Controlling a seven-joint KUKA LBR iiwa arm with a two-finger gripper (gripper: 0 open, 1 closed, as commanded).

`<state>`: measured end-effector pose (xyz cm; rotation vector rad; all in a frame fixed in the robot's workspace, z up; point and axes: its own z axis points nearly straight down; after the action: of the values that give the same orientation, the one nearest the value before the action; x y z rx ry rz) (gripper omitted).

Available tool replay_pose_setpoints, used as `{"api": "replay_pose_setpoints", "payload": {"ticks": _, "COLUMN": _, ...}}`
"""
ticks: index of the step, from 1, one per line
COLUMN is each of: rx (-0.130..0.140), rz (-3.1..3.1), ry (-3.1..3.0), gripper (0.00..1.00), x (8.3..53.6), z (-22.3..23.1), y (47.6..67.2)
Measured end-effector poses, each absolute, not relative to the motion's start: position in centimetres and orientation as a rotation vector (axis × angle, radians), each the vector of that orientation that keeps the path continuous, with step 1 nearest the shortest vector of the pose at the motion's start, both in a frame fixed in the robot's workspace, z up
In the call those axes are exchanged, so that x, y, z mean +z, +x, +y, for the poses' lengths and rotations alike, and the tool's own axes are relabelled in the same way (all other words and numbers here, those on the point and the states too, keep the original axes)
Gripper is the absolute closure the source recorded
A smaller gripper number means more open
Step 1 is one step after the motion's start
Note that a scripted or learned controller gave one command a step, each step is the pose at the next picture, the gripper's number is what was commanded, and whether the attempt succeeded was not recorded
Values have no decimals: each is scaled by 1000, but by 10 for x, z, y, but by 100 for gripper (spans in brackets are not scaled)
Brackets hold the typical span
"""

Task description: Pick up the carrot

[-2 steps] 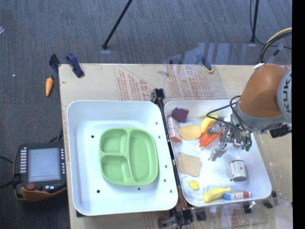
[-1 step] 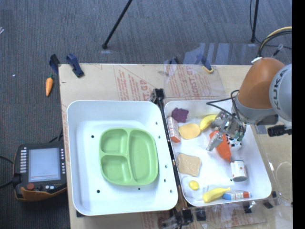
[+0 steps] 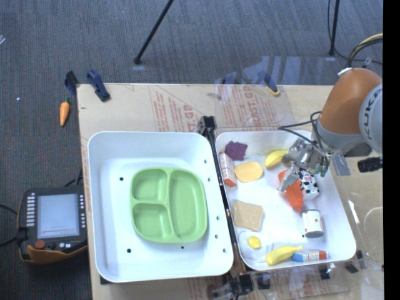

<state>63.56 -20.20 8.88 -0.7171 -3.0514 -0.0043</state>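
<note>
Orange and tapered, the carrot (image 3: 294, 195) lies in the right bin (image 3: 347, 227), toward its right side, with its upper end tucked under the jaws (image 3: 302, 167) and a small black-and-white cow-patterned toy (image 3: 308, 185) pressed against its right flank. The jaws hang right over that upper end, but whether they are spread or closed, or have any grip on the carrot, cannot be told from this slanted view. That crowding is the main risk, I judge: a closing grasp could catch the cow-patterned toy along with the carrot, or nudge the carrot aside so it slips free on the lift. A yellow banana (image 3: 275, 159) sits just left of the jaws and a white can (image 3: 312, 223) lies nearer, so a sideways shove could scatter them. Left of these, the green divided plate (image 3: 169, 205) rests in the left bin (image 3: 103, 167), well apart.
</note>
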Motion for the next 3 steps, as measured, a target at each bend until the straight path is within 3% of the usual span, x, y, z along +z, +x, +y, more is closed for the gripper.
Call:
{"api": "replay_pose_setpoints", "payload": {"ticks": 1, "rx": -4, "rz": -3144, "ry": -40, "gripper": 0, "x": 88, "z": -177, "y": 582}}
{"api": "replay_pose_setpoints", "payload": {"ticks": 2, "rx": -5, "rz": -3148, "ry": -33, "gripper": 100, "x": 99, "z": -174, "y": 584}}
{"api": "replay_pose_setpoints", "payload": {"ticks": 3, "rx": 0, "rz": -3112, "ry": 493, "gripper": 100, "x": 184, "z": -162, "y": 578}}
